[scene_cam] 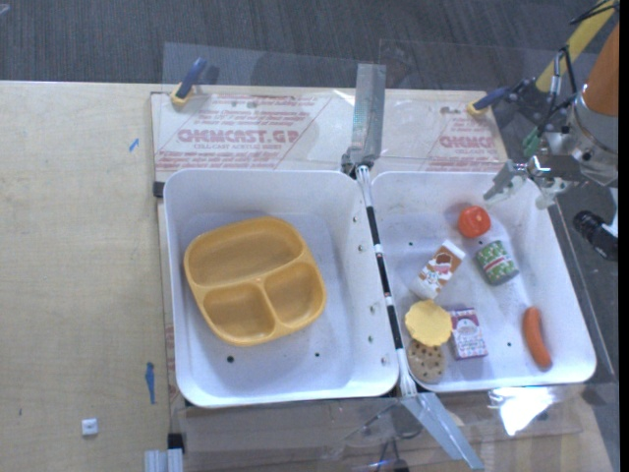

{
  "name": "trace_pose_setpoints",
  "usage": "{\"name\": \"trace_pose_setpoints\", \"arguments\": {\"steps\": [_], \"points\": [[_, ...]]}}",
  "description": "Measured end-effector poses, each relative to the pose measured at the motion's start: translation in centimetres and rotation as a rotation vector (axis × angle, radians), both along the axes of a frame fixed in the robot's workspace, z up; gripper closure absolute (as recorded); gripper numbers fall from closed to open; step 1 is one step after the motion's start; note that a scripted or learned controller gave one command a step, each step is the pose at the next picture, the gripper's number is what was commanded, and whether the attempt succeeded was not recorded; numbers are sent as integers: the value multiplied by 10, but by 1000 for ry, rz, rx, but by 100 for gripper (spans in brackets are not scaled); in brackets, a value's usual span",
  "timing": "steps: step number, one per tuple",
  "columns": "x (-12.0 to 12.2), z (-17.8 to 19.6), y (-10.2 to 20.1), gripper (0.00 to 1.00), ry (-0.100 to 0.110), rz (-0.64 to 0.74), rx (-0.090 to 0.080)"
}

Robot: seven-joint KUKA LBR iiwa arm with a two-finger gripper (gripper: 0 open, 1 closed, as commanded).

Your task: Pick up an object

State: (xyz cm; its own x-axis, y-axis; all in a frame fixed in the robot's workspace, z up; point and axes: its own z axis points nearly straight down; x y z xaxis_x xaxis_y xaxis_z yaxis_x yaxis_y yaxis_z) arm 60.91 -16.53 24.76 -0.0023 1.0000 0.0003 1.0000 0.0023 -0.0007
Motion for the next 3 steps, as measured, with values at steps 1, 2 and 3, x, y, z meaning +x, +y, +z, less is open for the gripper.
{"name": "trace_pose_setpoints", "arguments": {"steps": [1,2,3], "points": [[29,-129,-39,0,0,-29,-1],[29,-160,-44,0,-2,26,1],[-7,-160,-51,0,-5,115,8]]}}
